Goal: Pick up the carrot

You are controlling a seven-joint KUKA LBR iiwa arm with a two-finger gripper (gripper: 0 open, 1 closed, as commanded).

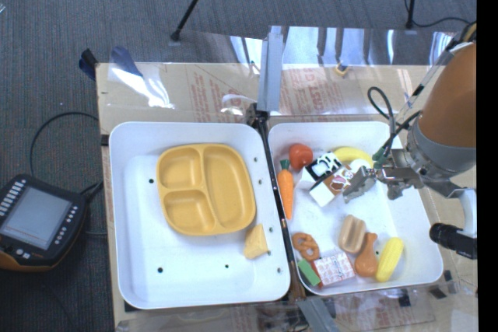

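The carrot (286,193) is orange with a green top. It lies lengthwise along the left wall of the right bin (412,202), just below a red tomato (301,155). My gripper (360,184) hangs over the middle of the right bin, about a hand's width to the right of the carrot and apart from it. It sits close to a white-and-black box (323,167) and a small brown-and-white item (336,183). Nothing shows as held in it.
The right bin also holds a banana (352,157), hot dog (352,233), pretzel (305,246), red-and-white packet (335,268), yellow corn (389,259) and an orange piece (367,257). In the left bin (132,245) lie a yellow divided plate (206,188) and a cheese wedge (255,242).
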